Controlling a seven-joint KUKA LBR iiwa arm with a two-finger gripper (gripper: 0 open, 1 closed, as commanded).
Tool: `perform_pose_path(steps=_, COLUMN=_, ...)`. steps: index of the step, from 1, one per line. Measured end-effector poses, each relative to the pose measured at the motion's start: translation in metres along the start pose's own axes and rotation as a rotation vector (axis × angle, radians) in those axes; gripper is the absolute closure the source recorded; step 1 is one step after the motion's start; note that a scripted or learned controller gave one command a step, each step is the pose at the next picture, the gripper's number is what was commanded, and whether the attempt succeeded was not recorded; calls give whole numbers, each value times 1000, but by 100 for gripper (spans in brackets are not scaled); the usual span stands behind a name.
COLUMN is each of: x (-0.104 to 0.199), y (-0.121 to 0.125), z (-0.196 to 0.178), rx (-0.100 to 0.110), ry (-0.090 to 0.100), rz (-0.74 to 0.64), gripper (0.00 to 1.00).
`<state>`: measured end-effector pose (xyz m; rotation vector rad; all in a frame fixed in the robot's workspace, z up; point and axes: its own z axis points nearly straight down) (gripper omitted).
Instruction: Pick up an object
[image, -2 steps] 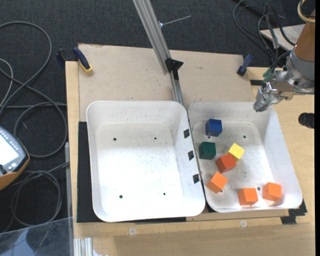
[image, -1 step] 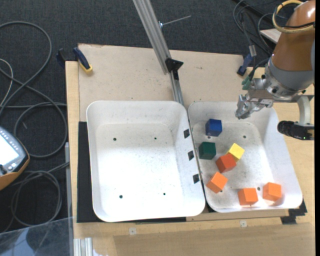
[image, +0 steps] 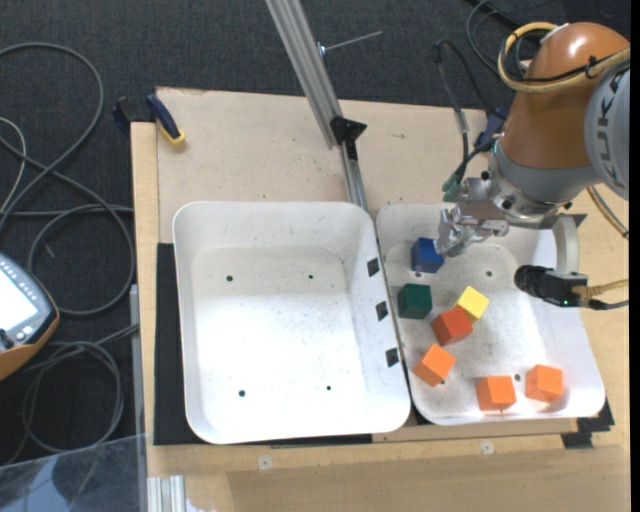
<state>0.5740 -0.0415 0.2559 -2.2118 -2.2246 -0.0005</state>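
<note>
The right bin (image: 572, 340) holds several small cubes. A blue cube (image: 427, 255) lies near its back left, with a dark green cube (image: 415, 300) just in front of it. A yellow cube (image: 473, 302) and a red cube (image: 452, 325) touch each other at mid-bin. Three orange cubes sit toward the front: one (image: 434, 364) at the left, two (image: 496, 392) (image: 545, 382) near the front rim. My gripper (image: 458, 236) hangs low over the bin's back, right beside the blue cube's upper right corner. Nothing shows as held.
The left bin (image: 196, 300) stands beside the right one, a black divider strip (image: 380, 310) between them. A metal pole (image: 318, 80) slants across the bench's back. A black cable fitting (image: 545, 283) on the arm overhangs the right bin's right side.
</note>
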Motion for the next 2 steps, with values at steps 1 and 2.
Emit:
perform_pose_path(steps=1, x=59, y=-19, z=11, rx=1, ry=0, rz=-1, gripper=100)
perform_pose_path(steps=2, x=110, y=-32, z=3, rx=-1, ry=0, rz=-1, gripper=100)
